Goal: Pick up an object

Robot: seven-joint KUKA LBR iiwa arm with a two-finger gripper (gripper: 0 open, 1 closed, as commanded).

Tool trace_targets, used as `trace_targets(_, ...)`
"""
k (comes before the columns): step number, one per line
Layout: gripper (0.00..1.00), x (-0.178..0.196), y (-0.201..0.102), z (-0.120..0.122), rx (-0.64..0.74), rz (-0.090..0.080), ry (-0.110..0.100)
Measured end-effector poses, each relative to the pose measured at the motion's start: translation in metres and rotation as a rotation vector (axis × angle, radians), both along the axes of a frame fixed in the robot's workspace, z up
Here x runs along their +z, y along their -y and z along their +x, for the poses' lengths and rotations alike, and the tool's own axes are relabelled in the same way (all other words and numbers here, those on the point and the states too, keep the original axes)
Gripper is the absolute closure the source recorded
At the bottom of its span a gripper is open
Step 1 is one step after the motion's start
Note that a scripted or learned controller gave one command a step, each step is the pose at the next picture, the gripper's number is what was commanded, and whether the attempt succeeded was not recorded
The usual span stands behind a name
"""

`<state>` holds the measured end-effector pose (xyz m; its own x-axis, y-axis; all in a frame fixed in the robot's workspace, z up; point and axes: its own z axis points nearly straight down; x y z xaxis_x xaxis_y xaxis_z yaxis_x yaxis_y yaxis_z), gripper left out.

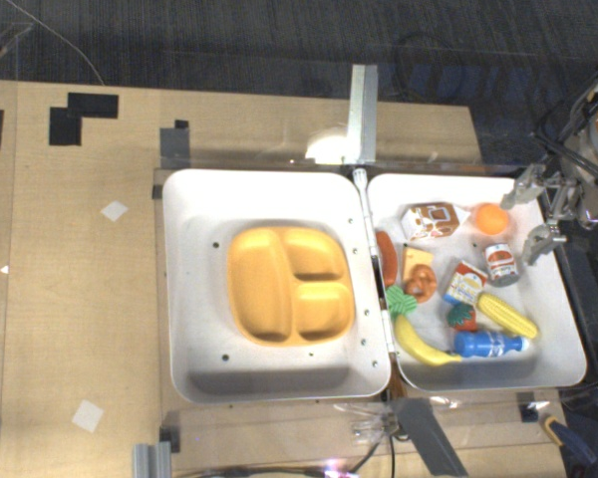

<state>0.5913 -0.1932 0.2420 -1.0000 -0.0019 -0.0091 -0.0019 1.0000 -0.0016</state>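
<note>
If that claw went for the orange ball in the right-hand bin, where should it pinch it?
Probably across the middle of the orange ball, coming straight down from above. It is round, so any pair of opposite sides should do, and it sits apart from the other toys near the right bin's far wall, leaving room for the fingers.

- The left white plastic bin [194,267] holds a yellow three-compartment plastic tray [289,284] at its middle.
- The right white plastic bin [563,312] sits just beside it.
- In it, the orange ball [491,218] lies behind the small red-labelled can [501,264]; the yellow toy banana [422,344] lies at the front, left of the blue plastic bottle [488,345].
</note>
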Motion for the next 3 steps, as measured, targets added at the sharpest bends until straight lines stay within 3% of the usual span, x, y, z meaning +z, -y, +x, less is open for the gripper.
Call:
trace_targets(1,0.00,-0.102,0.011,0.010,-0.272,0.003,-0.004)
trace_targets(2,1.00,-0.086,0.010,0.015,-0.264,0.001,0.012)
trace_targets(3,1.00,-0.142,0.012,0.019,-0.480,0.004,0.004)
